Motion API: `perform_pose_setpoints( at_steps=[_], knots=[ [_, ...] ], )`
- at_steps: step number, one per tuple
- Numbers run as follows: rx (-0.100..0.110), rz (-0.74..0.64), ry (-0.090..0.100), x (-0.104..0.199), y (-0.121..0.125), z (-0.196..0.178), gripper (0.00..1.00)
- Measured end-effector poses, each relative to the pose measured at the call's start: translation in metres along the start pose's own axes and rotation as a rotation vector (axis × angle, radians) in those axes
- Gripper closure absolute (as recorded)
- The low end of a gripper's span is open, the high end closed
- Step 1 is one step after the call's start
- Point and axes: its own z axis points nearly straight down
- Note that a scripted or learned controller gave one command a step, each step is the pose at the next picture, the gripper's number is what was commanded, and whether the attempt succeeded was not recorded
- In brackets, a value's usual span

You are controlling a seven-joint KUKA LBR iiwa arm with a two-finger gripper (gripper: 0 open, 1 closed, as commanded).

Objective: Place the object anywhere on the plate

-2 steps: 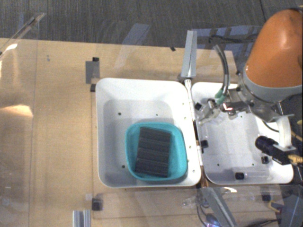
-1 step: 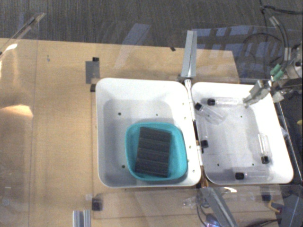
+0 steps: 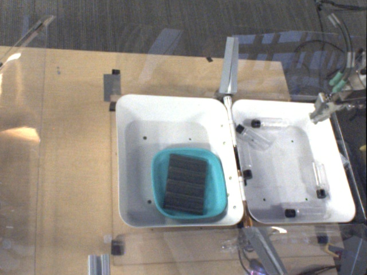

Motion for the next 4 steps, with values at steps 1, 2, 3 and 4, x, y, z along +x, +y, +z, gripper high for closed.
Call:
perform_pose_setpoints(
  at_steps=[1,2,3,4],
  knots=[
    [0.016,-0.025,0.007,0.037,0.070,0.063,1.00],
    [0.018,-0.160,0.010,0.081,0.114,0.141,1.00],
    [0.016,-0.439,0.014,0.141,0.089,0.250,1.00],
    [0.016,-0.439,0.014,0.140,0.089,0.250,0.00]
  ],
)
